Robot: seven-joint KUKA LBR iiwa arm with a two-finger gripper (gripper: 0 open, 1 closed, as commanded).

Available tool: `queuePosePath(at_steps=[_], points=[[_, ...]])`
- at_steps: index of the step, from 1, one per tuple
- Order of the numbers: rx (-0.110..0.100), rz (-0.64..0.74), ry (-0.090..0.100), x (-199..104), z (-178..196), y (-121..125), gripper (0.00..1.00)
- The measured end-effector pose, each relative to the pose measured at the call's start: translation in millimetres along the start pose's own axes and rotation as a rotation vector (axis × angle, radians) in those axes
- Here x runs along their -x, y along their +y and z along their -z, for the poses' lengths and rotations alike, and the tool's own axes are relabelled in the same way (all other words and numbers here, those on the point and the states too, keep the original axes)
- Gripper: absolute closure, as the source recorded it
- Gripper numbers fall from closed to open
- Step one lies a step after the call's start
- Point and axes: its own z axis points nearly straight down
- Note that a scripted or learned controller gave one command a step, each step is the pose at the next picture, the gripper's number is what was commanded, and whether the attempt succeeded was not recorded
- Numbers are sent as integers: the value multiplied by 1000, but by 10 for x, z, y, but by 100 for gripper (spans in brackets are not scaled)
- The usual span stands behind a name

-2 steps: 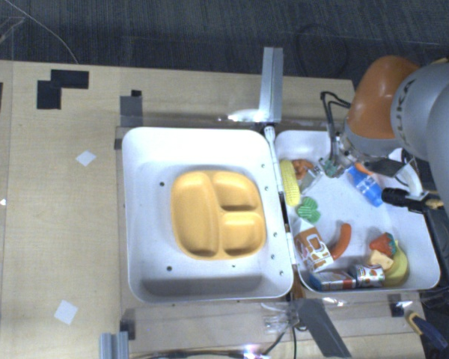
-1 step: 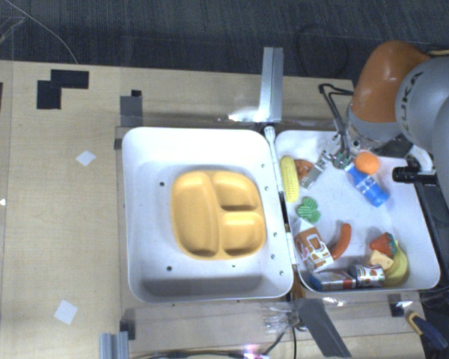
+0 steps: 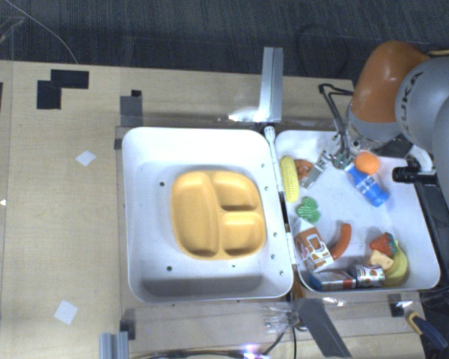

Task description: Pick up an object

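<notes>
The gripper (image 3: 334, 158) hangs low in the right bin (image 3: 423, 234); whether its jaws are parted or clenched, I cannot tell. Just beside it lie an orange ball (image 3: 367, 162) and a blue bottle (image 3: 370, 186); opposite, a corn cob (image 3: 289, 178). Farther off, the left bin (image 3: 138, 223) holds a yellow tray (image 3: 218, 213).

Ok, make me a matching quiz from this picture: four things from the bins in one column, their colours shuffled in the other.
Things:
1. divided tray
2. bottle
3. corn cob
4. leafy toy

Colours:
A. green
B. blue
C. mustard yellow, in the left bin
D. pale yellow, by the divider

Pairs: 1-C, 2-B, 3-D, 4-A
</notes>
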Motion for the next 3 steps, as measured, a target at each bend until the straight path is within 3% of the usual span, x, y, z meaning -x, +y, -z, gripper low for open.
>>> queuePosePath(at_steps=[1, 2, 3], points=[[11, 591, -29, -226, -7, 156, 0], [17, 591, -41, -205, 144, 188, 100], [17, 591, -39, -210, 135, 187, 0]])
